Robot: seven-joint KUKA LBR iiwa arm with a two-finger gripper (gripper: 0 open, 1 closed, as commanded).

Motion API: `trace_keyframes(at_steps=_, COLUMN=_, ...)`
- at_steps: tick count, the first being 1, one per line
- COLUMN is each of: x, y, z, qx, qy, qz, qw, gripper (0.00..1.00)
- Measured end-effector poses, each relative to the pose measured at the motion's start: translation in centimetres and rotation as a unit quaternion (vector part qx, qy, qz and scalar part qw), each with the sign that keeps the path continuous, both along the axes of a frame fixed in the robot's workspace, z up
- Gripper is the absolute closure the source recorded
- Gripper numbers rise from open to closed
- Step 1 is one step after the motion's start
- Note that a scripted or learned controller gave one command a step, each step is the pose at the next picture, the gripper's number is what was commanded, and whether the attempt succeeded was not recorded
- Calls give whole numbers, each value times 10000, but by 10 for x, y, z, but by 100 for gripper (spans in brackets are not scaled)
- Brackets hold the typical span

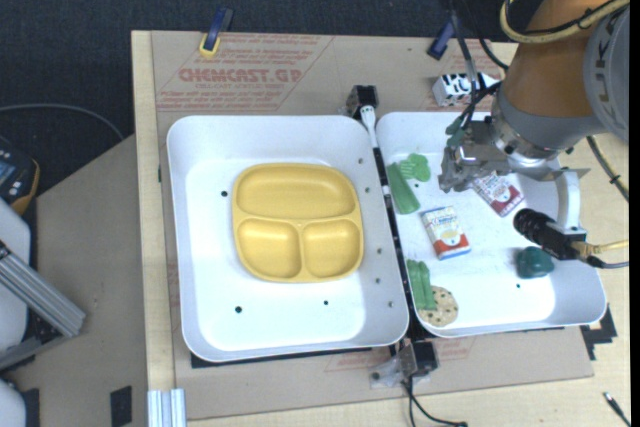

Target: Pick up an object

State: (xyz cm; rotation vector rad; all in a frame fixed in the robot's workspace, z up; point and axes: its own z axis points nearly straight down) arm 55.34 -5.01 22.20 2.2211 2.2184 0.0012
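Board lettered "CHEMCAST GP", end effector over right bin

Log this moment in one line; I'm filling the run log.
gripper: over right bin | beside red packet | yellow tray: left bin

Even, bright overhead light is cast; the white bins are nearly overexposed, shadows are kept soft, and fine detail is slightly blurred throughout.

A yellow divided tray lies in the left white bin, both bins rest on a brown board printed with red lettering, and a blue-and-yellow clamp grips the board's far edge.
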Motion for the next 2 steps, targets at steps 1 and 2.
trace_keyframes(at_steps=1, x=-15, y=11, z=9, qx=14, qy=21, qz=14, qw=10000, gripper=100)
trace_keyframes(at_steps=2, x=-17, y=2, z=5, qx=8, qy=24, qz=1, qw=10000, gripper=100)
